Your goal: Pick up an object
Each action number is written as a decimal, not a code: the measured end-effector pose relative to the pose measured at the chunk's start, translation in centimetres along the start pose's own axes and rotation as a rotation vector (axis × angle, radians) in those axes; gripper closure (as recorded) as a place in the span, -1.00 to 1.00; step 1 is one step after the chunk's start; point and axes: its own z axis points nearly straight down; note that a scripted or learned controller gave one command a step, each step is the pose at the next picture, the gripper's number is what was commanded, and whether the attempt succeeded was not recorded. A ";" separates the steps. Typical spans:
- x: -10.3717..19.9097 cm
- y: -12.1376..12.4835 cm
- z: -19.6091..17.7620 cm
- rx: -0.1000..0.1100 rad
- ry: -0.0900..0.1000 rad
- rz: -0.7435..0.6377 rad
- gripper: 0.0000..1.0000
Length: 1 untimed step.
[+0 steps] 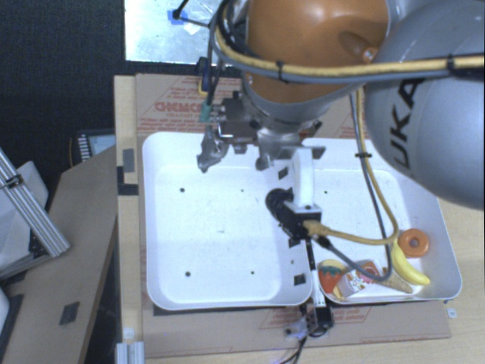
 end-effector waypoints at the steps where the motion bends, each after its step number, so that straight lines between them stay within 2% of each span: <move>1: 1.2 11.4 -8.6 -0.010 -0.002 0.010 -1.00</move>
